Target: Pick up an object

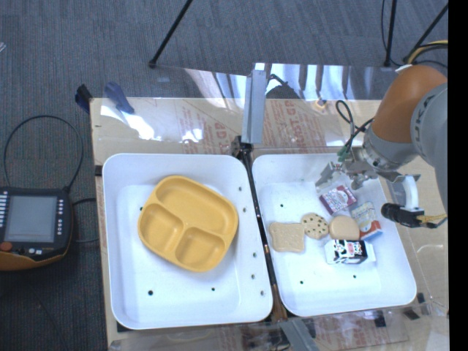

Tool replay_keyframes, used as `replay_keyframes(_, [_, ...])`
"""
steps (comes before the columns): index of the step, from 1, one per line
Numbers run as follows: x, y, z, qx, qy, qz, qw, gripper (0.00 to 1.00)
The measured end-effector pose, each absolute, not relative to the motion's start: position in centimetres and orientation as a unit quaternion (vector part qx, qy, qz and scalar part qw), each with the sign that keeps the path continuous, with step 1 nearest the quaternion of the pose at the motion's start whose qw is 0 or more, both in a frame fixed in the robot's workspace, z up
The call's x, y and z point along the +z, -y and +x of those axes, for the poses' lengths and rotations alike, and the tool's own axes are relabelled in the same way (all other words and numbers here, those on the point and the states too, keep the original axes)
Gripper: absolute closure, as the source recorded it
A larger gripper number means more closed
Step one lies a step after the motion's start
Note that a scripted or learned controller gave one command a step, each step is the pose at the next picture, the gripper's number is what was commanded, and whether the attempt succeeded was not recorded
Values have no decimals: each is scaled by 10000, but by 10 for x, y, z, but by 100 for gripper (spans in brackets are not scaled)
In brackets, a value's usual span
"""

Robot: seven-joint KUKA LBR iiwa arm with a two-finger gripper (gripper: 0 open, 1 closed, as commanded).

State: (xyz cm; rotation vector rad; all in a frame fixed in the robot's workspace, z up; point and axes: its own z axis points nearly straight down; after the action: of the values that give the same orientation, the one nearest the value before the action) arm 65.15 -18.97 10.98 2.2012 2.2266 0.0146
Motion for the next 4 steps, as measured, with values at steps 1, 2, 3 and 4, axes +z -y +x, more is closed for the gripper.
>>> replay_keyframes(1, [92, 194, 649, 22, -7096, 7046, 33, 0])
replay_keyframes(2, [103, 190, 652, 46, -7113, 7028, 38, 100])
replay_keyframes(3, [102, 190, 651, 41, -7113, 7029, 31, 0])
replay_keyframes(4, [110, 190, 652, 45, -7116, 7025, 24, 100])
